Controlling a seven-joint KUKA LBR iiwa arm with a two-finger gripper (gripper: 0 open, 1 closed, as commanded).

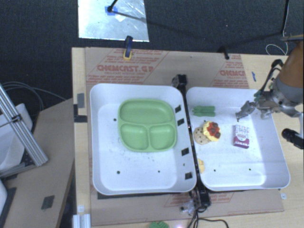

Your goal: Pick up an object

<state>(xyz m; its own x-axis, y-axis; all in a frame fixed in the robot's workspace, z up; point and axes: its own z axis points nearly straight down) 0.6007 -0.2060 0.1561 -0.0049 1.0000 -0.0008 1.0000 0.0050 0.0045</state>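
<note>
In the right bin lie a green bean-like piece, a yellow and red toy food item beside a round cookie, and a small red and white packet. A small yellowish piece sits at the bin's left wall. My gripper hangs over the upper right part of this bin, just above and slightly right of the packet, with nothing visible between its fingers.
The left bin holds a green divided plate. Black clips run along the divider between the bins. The arm enters from the right over the right bin's rim.
</note>
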